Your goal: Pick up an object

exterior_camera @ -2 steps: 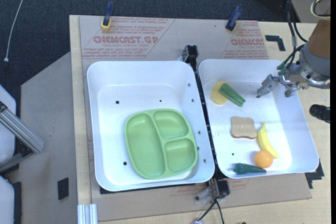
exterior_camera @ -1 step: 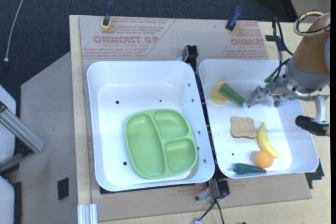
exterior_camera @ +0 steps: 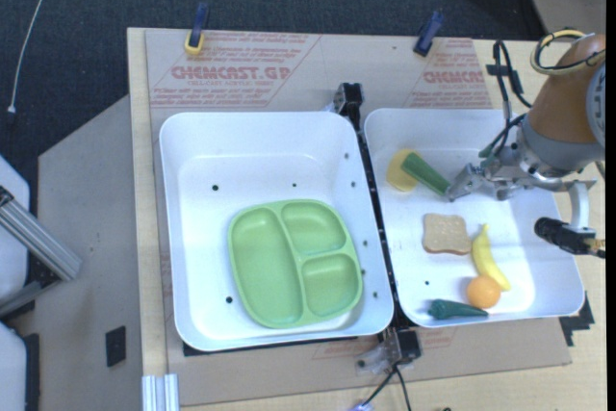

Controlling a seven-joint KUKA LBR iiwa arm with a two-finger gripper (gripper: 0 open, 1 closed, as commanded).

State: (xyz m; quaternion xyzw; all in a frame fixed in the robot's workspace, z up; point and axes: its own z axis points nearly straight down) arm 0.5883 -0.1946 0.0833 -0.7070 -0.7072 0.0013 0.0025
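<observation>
Starting at the near rim of the right bin: a dark green toy vegetable, lying flat along the wall, kind too small to tell. Just behind it, touching or nearly so, an orange. Next back, a banana, running from the orange up toward the bin's middle. Beside the banana's far end, on its left, a slice of bread, flat on the floor.

Over in the left bin, a green divided plate with three compartments, set toward the near right corner.

Farther back in the right bin, the gripper, low over the floor, jaws spread apart and gripping nothing. Just left of it, a green cucumber-like cylinder, lying at a slant, its lower end near the left fingertip but apart from it. Under the cylinder's upper end, a yellow lemon-like piece. Above the gripper, the arm, entering from the right.

At the bench's far edge, two blue clamps on the printed board.
</observation>
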